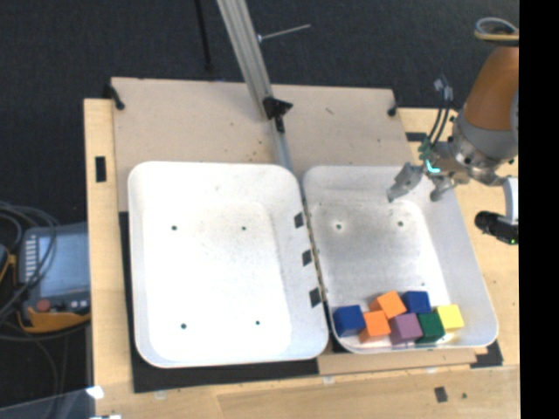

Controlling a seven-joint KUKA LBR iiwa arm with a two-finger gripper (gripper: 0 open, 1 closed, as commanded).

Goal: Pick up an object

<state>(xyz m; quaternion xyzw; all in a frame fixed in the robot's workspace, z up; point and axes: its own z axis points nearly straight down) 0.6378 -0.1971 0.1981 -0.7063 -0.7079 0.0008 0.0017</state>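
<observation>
Blocks [397,316] (blue, orange, purple, green, yellow) cluster in the right bin's [454,234] near corner, well apart from the tool [421,186], seemingly open, nothing between its fingers.

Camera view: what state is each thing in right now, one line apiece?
gripper: fingers spread open, nothing between them, over the right bin's far edge.
right bin: holds all the blocks, clustered at its near edge.
blue block: resting at the cluster's left end, untouched.
yellow block: resting at the cluster's right end, untouched.
left bin: bare white floor showing.
</observation>
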